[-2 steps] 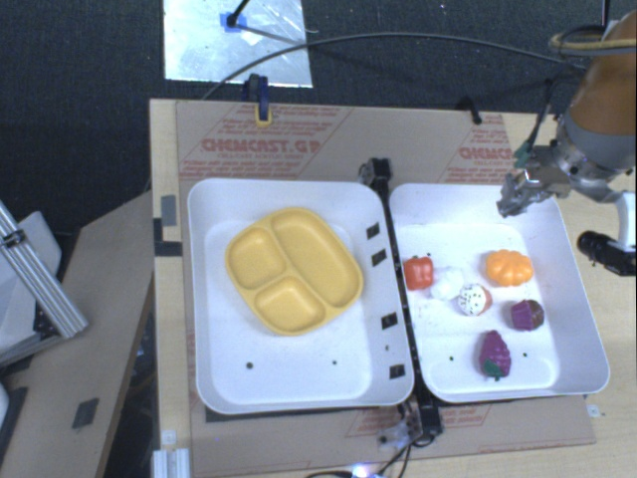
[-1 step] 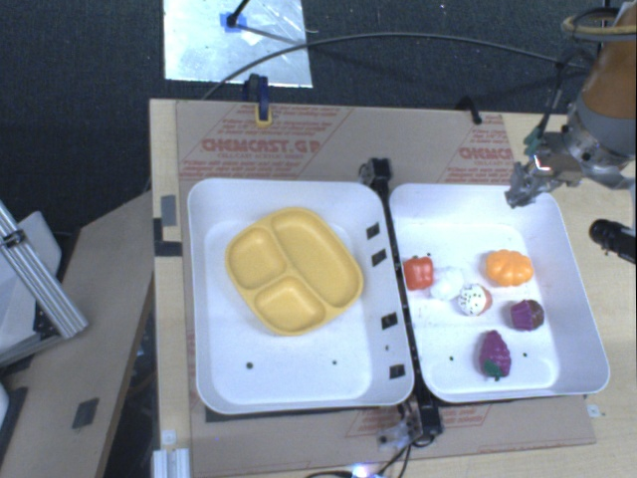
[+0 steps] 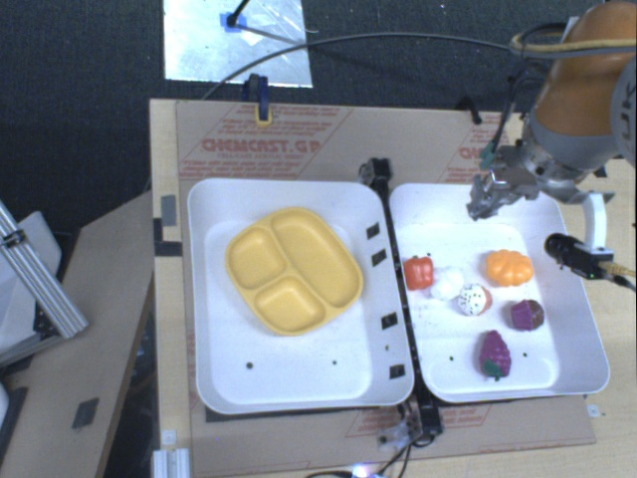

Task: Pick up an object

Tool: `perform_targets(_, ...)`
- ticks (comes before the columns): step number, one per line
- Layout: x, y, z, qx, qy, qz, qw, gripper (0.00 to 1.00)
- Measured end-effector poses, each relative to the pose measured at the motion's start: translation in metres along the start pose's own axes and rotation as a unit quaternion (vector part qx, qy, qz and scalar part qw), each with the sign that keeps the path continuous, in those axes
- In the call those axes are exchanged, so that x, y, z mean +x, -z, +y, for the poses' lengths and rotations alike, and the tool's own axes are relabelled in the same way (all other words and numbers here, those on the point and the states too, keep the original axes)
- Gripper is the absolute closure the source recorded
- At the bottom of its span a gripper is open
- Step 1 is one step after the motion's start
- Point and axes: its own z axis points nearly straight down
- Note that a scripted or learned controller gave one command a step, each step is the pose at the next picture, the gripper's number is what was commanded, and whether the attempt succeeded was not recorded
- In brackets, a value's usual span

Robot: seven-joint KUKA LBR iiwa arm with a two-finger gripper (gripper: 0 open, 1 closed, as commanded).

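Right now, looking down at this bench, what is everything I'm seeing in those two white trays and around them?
Shallow white plastic bins: two, side by side on the bench.
Yellow three-compartment plate: one, left bin.
Red-orange toy pepper: one, right bin, near the divider.
White ball: one, beside the pepper.
Speckled white ball: one, right bin's middle.
Orange toy pumpkin: one, right bin.
Purple toy fruits: two, right bin's near part.
Grey arm with orange band: one, from the right.
Tool: one, over the right bin's far edge.

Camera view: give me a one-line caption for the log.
KUKA arm's pincer hovers over the right bin's far edge above toy foods; yellow divided tray sits in the left bin.
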Motion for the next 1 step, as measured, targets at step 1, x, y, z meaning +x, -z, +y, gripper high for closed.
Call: perform_targets(1,0.0488,-0.0087,0.0038,-0.001,0.001,0.0,1.0,1.0)
